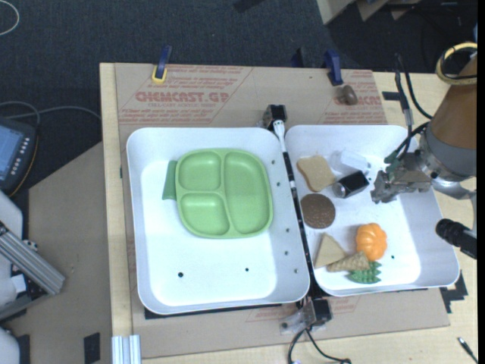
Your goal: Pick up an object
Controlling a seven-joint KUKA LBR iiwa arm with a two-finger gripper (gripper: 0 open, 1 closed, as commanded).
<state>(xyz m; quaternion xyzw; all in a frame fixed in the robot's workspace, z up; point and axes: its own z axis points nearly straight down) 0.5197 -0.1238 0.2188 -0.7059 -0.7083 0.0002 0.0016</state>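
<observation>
We see the arm [457, 120] cut off by the right edge, so only its wrist end shows; the gripper [390, 185] is too small and blurred for us to read how it stands; a clear wrapper [353, 160] beside it blends into the white bin [424, 271] and we cannot make out its shape; the green tab [169, 180] is partly hidden under the divided plate [223, 192]; the bench [121, 89] print reads only partly.

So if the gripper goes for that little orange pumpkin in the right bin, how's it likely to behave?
The orange pumpkin looks rounded and glossy, so it may slip from the fingers or roll when nudged. It seems to be a small toy, probably light and rigid. It sits close to the cone-shaped piece, which might get bumped.
</observation>
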